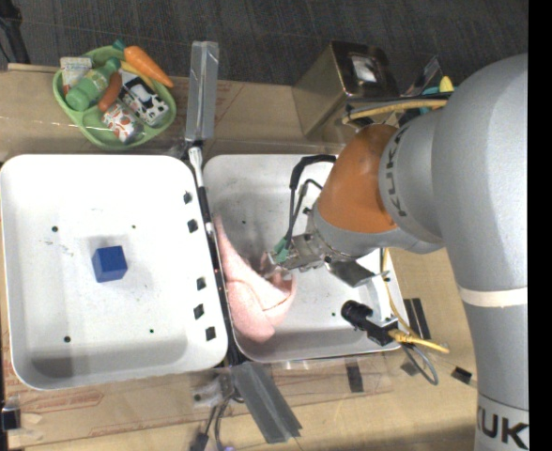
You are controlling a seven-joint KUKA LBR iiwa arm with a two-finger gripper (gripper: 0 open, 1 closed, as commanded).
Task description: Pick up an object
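A pink soft object (253,294), like a cloth or plush piece, lies along the left wall of the right bin (257,181). My gripper (283,256) is low in that bin, right at the pink object's upper right edge, with the orange-banded wrist behind it. A blue cube (110,262) sits alone on the floor of the left bin (32,195), far from the gripper.
A green bowl (79,125) holding toy food, among it a carrot, stands on the bench beyond the left bin. A brown box (337,83) sits behind the right bin. The grey arm covers the right side of the right bin.
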